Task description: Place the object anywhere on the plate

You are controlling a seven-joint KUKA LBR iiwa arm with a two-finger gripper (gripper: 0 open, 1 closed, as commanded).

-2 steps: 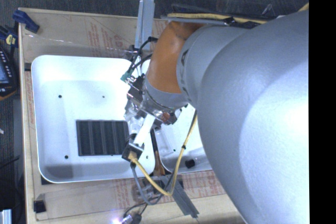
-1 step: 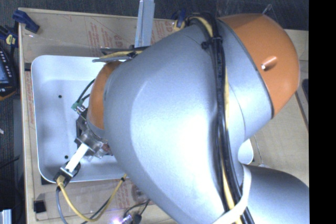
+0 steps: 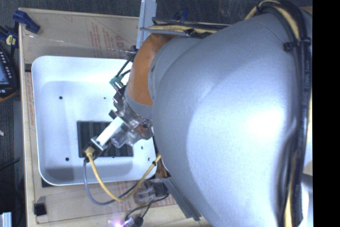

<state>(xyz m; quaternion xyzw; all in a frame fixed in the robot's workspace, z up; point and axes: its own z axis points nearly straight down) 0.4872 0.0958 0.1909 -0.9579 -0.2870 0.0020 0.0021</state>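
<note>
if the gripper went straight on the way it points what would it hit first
Probably the dark ribbed slab on the left bin floor; the gripper hangs above its right part, though depth is unclear.

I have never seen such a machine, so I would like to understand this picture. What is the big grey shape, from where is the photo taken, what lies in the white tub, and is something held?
This is one picture, taken by a camera fixed above a wooden bench, looking down at a slant. The big grey rounded shape is a robot arm, so near the camera that it looks huge; it reaches in from the right. The orange band marks its wrist, and below it sits the pincer, the part meant to grasp things, over a shallow white plastic bin. On the bin's floor lies a dark striped rectangular thing, partly covered by the wrist; I cannot tell what it is. Whether the pincer holds anything cannot be seen here.
</note>
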